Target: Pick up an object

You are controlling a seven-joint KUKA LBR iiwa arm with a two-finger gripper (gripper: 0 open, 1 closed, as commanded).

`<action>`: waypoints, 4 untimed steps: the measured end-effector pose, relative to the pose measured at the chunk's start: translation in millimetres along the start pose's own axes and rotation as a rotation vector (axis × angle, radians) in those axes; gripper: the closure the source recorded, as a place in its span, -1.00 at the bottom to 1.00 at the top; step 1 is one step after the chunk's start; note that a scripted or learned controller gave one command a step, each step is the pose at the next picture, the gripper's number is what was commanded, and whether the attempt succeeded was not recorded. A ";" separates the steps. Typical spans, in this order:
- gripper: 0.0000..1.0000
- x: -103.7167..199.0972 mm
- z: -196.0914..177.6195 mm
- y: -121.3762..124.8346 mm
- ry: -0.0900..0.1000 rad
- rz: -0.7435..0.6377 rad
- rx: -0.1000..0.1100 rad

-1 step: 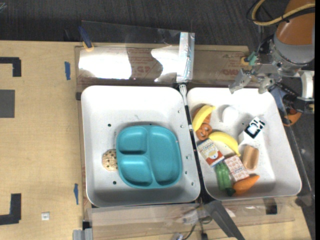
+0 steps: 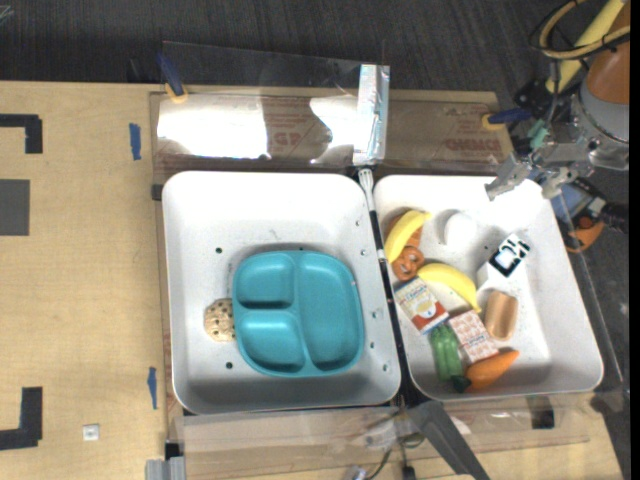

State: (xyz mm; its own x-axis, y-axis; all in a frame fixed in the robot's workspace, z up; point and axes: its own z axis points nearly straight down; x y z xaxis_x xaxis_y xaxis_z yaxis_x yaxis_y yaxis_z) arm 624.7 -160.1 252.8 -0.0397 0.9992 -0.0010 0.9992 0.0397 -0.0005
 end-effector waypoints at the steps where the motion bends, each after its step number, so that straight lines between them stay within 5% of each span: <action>1: -1.00 19.6 131.8 -88.7 0.004 -0.040 0.009; 2: -1.00 9.7 156.8 -117.0 -0.004 -0.025 -0.018; 3: 1.00 6.5 143.9 -114.4 -0.013 -0.022 -0.028; 4: 1.00 -16.7 154.8 -117.0 -0.004 0.086 -0.032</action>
State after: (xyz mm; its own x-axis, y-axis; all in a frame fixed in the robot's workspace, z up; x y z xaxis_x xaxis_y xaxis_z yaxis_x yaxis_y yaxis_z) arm 508.3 -181.6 98.1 0.0460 0.9989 -0.0038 0.9985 -0.0459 0.0312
